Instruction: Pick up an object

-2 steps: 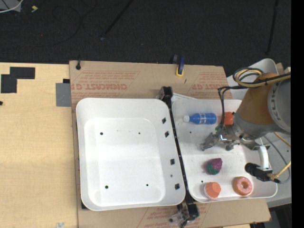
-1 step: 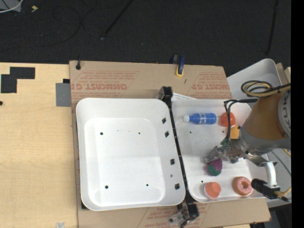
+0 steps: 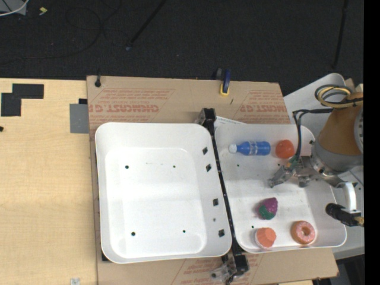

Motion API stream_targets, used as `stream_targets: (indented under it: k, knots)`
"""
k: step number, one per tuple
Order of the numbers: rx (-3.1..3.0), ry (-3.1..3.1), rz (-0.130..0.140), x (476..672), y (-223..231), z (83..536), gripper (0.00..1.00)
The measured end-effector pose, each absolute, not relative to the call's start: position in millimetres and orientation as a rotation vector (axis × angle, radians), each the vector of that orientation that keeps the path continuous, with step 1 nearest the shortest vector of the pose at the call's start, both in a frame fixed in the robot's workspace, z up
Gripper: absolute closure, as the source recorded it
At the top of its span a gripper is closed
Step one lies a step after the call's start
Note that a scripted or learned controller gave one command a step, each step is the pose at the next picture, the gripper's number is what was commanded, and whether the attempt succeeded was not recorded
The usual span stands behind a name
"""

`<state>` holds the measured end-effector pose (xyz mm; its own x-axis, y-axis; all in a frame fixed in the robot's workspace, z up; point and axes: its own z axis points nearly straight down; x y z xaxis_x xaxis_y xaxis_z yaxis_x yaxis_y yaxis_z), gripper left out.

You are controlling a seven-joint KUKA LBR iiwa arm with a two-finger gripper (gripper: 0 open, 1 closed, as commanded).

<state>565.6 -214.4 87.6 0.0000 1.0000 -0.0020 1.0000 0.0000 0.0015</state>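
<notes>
The right bin (image 3: 332,239) holds a blue bottle (image 3: 252,149) lying on its side, an orange ball (image 3: 284,148), a purple and green toy (image 3: 268,208), a small orange piece (image 3: 265,237) and a pink ring (image 3: 304,232). My gripper (image 3: 282,174) hangs low over the middle of this bin, just below the orange ball and right of the bottle. Its fingers are spread open with nothing between them. One fingertip (image 3: 274,183) points down-left toward the bin floor. The purple toy lies a little below the gripper.
The left bin (image 3: 107,159) sits beside the right one, parted by a black clamp rail (image 3: 215,183). Both rest on a cardboard sheet (image 3: 142,103). The arm's orange band (image 3: 341,132) rises at the right edge, with cables around it.
</notes>
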Motion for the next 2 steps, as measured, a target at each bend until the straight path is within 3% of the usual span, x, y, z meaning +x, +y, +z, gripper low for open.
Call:
stream_targets:
  k: [2]
  knots:
    - [2.219,2.225,0.0,644.8,-103.6,87.6,0.0]
